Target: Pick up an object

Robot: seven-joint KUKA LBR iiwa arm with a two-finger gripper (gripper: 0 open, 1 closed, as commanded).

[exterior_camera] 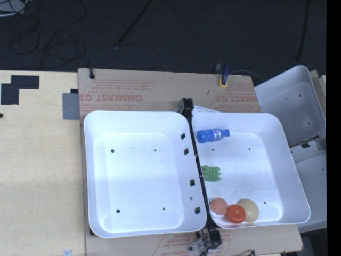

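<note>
on the cardboard sheet that covers the bench, two white bins stand side by side, and a black strip runs between their touching walls. all the small things lie in the right bin. a blue bottle lies on its side near the far left corner of this bin, with its pale cap toward the right. a small green object rests just beside the left wall, about the middle of it. at the near left corner three round things are packed together: a pink piece, a red piece touching it, and a tan ball touching the red one on its right. the left bin shows its white floor with a few dark dots. a grey metal plate stands tilted beyond the right bin's far right corner. the state of the pincer, released or clenched, i cannot tell, and so i cannot tell how the things lie relative to it.
</note>
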